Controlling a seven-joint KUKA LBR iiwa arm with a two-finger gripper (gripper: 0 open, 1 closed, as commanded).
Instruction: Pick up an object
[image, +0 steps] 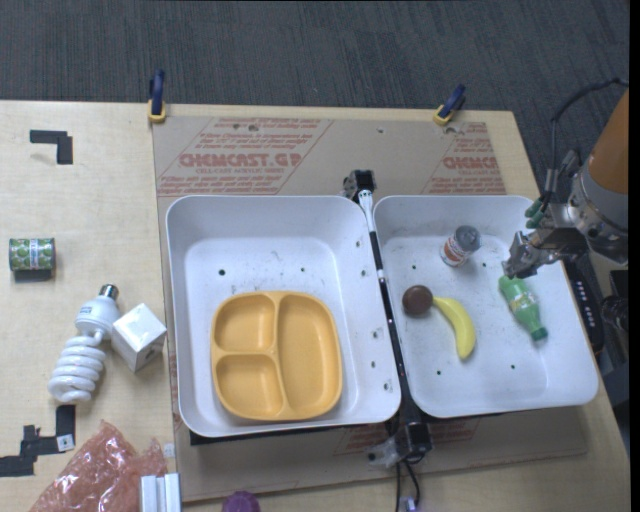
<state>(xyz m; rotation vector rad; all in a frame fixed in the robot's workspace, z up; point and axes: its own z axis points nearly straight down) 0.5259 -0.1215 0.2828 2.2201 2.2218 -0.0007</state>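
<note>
Operator, your end effector (527, 256) sits at the right of the frame, over the upper right part of the right bin (560, 385), just above the cap end of the green bottle (523, 305). You cannot tell from this view how its tips are set, and nothing is seen clamped between them. The arm (600, 190) enters from the right edge, its orange band at the upper right.

Contents of the right bin: the green bottle lies on its side near the right wall; a banana (457, 325) lies near the middle, curving down and right; a brown ball (417, 299) sits just beside the banana's upper left end; a small can (460, 245) with a red label lies tilted in the upper middle, apart from the rest.

The left bin (190, 330) carries a yellow divided plate (277, 354) with three compartments, resting toward the bin's lower part.

On the surface (80, 220) at the left of the frame: a green can (32, 255), a spiral light bulb (82, 345), a white cube (139, 335) touching or just beside the bulb, and a pink mesh bag (95, 470) at the lower left
</note>
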